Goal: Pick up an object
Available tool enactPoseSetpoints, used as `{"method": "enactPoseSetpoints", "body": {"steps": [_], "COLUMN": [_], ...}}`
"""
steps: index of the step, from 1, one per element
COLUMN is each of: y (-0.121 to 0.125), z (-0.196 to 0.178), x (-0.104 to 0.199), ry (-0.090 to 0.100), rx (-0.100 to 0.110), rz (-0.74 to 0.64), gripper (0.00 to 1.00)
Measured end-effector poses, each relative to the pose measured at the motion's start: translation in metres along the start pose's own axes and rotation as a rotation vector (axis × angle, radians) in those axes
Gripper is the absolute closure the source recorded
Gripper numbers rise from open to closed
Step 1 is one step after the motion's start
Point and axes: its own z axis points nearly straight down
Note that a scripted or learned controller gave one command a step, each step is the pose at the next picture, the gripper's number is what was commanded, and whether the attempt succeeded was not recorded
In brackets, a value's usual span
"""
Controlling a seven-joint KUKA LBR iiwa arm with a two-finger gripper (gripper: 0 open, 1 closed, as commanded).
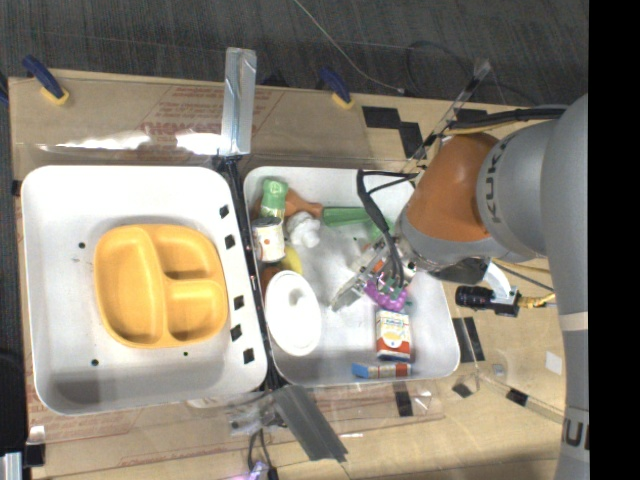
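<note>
Gripper reaching down into right bin; jaw state impossible to tell, fingers lost among clutter. Purple object lying right at the fingertips, contact unclear. Small carton sitting just below. White bowl resting off to the left. Green-capped bottle and green tool lying above. Yellow divided tray sitting far left, in left bin.
</note>
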Motion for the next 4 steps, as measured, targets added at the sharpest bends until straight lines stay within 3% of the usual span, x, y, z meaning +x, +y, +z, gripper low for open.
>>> {"method": "enactPoseSetpoints", "body": {"steps": [1, 2, 3, 4], "y": [-0.007, -0.021, 0.002, -0.012], "z": [-0.002, -0.001, 0.001, 0.000], "x": [-0.022, -0.010, 0.012, -0.003], "ry": [-0.007, -0.004, 0.003, -0.004], "rx": [-0.001, -0.001, 0.001, -0.001], "rz": [-0.089, -0.112, 0.099, 0.159], "gripper": [0.00, 0.00, 0.00, 0.00]}}
